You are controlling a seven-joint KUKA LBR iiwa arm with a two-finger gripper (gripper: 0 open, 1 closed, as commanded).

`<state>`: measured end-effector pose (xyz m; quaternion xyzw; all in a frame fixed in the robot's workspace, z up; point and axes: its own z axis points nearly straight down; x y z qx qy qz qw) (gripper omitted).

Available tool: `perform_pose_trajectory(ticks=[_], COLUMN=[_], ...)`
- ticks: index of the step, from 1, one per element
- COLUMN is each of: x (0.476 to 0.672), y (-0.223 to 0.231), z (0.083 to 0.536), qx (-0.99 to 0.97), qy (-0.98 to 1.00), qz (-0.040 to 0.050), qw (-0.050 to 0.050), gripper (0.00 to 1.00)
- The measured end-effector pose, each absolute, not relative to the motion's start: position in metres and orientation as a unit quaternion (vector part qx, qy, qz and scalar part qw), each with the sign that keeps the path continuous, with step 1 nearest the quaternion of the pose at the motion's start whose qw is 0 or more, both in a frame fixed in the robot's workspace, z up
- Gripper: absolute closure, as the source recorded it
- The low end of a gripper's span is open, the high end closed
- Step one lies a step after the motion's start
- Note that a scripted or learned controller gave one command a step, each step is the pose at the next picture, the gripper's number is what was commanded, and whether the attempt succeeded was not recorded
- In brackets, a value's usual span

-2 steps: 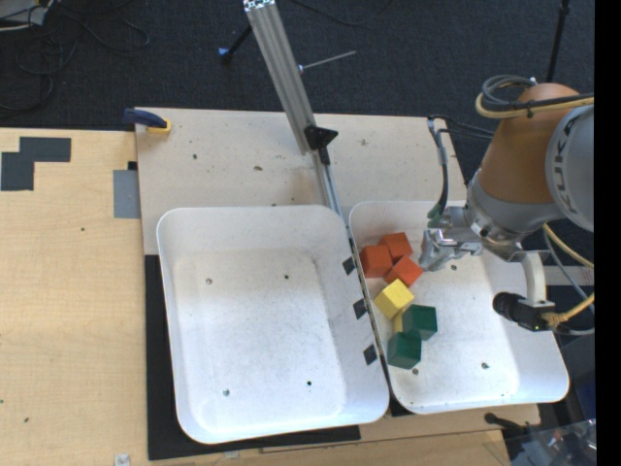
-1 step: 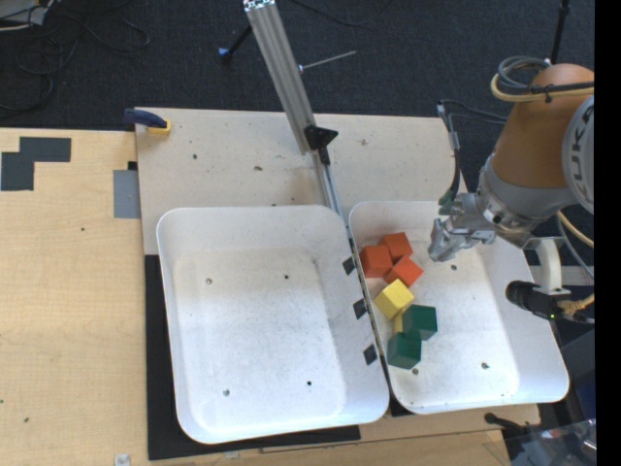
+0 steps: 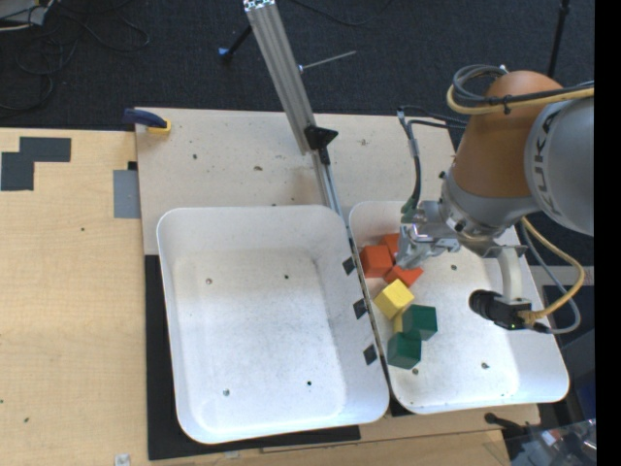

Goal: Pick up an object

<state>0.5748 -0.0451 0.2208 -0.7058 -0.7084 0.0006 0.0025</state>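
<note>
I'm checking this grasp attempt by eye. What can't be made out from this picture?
- Gripper fingers, camera view: too small and dark against the orange blocks; open, shut or holding is unclear.
- Right bin, camera view: the arm covers its far side.
- Green blocks: they merge; the count is unclear.

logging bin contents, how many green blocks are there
2, both in the right bin by the divider: one green block below the yellow block, another just below it.

Even, bright overhead light, soft faint shadows, mild glare on white bins (image 3: 252, 425), slight softness.
</note>
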Motion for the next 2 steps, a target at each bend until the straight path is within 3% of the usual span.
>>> perform_pose_trajectory(ticks=[2], x=[0.55], y=[0.05], z=[0.236], qx=[-0.706], qy=[-0.708], qz=[0.001], qw=[0.003], gripper=[1.0])
